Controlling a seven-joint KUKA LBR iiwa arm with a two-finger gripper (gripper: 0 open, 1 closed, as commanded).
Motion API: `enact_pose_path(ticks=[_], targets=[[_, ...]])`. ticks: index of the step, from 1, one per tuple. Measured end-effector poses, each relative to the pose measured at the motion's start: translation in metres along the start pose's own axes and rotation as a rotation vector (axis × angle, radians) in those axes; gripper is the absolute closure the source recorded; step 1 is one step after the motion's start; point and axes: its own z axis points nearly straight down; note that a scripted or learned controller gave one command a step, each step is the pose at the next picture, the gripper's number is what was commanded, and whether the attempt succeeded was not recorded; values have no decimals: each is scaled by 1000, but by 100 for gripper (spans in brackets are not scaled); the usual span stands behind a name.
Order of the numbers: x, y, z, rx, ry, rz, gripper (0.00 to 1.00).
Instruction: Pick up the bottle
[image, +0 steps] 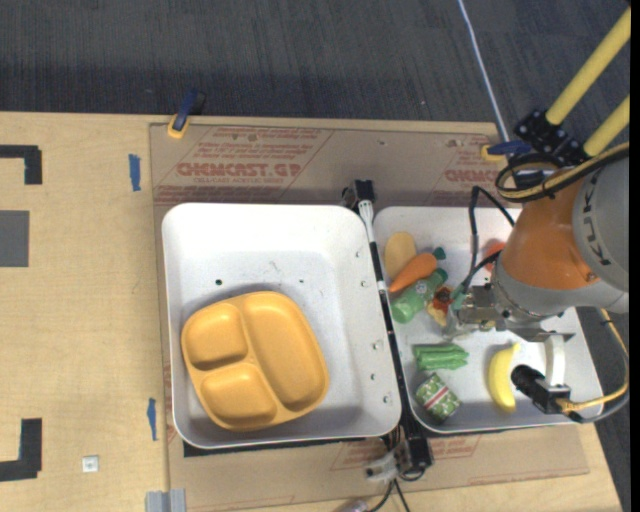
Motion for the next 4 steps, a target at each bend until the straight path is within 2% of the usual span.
enact_pose_path(ticks=[1, 2, 3, 4], targets=[[-8, -42, 13, -6, 0, 67, 100], [2, -41, 13, -9, -1, 434, 100], [3, -41, 13, -9, 1, 554, 100], [3, -42, 14, -5, 3, 975, 100]])
